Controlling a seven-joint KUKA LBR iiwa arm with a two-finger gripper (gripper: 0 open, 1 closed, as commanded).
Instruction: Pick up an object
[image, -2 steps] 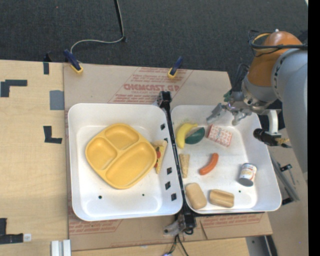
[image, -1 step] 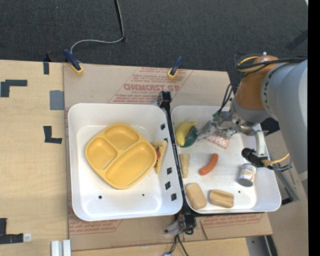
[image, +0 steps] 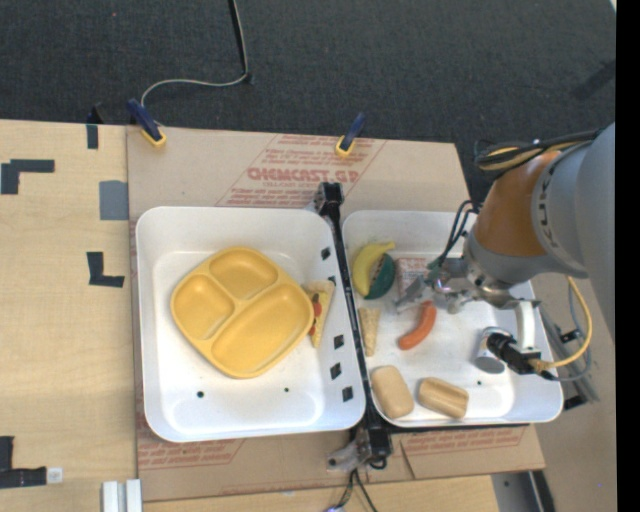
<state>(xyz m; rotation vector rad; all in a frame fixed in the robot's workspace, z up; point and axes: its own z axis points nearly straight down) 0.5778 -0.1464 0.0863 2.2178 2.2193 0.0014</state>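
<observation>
While the arm (image: 530, 215) leans in from the right over the right bin (image: 545, 405), its gripper (image: 425, 290) hangs low among the toy food, just above the upper end of the orange-red sausage (image: 418, 326). Whether the fingers are spread or pinched cannot be told at this slant, and nothing shows plainly between them, so I judge that no object is held yet.

That sausage lies tilted near the middle of the right bin, and it seems the likeliest target because the tool sits closest to it. Just left of the gripper rests a banana (image: 369, 262) against a dark green piece (image: 381, 281), crowded toward the divider between the bins. A pale corn-like piece (image: 369, 329) lies along that divider, and two bread rolls (image: 415, 393) sit side by side at the near edge, well clear of the tool.

Over in the left bin (image: 160, 385), a yellow divided plate (image: 242, 311) takes up the middle, with a small food piece (image: 320, 305) wedged at its right rim. These are far from the gripper and likely out of play.
</observation>
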